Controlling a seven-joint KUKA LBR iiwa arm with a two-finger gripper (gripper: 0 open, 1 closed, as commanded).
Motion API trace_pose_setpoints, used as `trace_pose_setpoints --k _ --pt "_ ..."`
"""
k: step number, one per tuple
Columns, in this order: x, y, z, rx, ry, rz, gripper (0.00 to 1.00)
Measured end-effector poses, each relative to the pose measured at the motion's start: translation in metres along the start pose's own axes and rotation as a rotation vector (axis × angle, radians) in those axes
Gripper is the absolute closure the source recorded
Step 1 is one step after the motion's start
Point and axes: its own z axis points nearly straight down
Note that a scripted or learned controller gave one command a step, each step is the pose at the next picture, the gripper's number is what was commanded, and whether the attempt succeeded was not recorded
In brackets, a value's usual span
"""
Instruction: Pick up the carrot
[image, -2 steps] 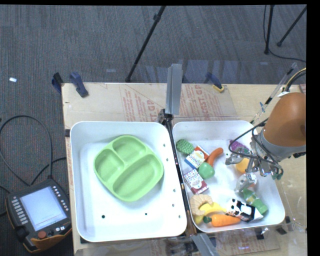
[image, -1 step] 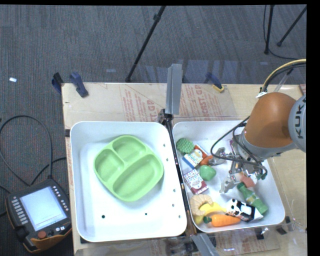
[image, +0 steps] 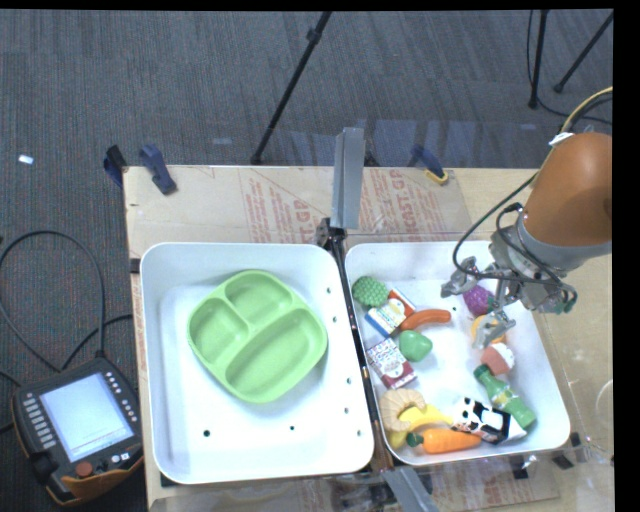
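Two white bins sit side by side on the counter (image: 230, 205). One carrot (image: 449, 440) lies in the right bin (image: 552, 395), against its near edge, pointing sideways with its green top toward the left. The claw (image: 497, 312) hangs over the far right part of that same bin, well apart from the carrot and farther from the camera than it; several toys lie between them. Its fingers stand apart, with nothing between them. Just beside the claw sits one purple toy (image: 478, 298), possibly a bunch of grapes, though it is too small to be sure. The right bin also holds one orange sausage-shaped piece (image: 428, 319), one green bottle (image: 505, 397), one black-and-white cow figure (image: 484, 416), one banana (image: 424, 418) and one round green vegetable (image: 415, 346). The left bin (image: 165, 405) holds one green divided plate (image: 257, 334) with three compartments.
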Motion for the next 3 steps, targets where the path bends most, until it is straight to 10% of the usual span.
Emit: trace_pose_setpoints --k 1,2,3 --pt "0.007 -0.006 0.058 -0.005 0.008 0.064 0.00" --pt "0.005 -0.006 0.047 -0.006 0.004 0.064 1.00" --pt "0.050 -0.012 -0.113 0.002 -0.002 0.061 1.00"
